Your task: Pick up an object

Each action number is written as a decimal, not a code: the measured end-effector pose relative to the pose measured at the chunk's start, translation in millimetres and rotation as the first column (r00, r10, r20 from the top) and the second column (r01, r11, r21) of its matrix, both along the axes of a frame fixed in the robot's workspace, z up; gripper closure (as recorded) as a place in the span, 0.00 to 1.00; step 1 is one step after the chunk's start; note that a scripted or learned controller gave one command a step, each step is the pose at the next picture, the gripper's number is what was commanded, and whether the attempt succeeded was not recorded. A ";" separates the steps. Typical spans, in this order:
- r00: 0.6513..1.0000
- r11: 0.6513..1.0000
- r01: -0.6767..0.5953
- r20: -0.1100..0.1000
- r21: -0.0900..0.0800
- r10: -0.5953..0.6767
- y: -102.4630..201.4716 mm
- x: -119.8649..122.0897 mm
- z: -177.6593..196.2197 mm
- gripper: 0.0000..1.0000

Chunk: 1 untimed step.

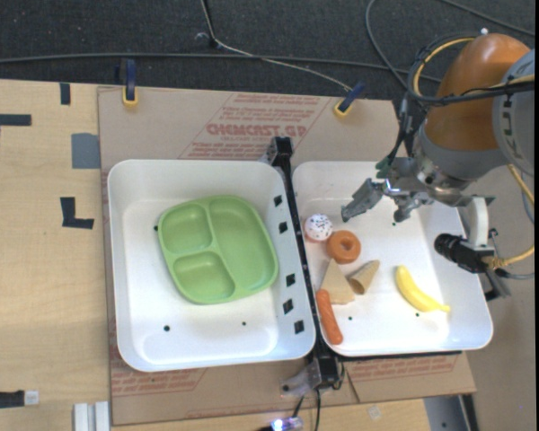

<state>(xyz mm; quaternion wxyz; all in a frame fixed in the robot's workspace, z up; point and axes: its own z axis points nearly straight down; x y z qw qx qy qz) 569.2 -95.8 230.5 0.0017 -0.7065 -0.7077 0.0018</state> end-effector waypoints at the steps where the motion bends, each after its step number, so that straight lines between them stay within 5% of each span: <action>1: 1.000 1.000 0.000 -0.001 0.000 0.000 8.7 3.4 -49.7 0.00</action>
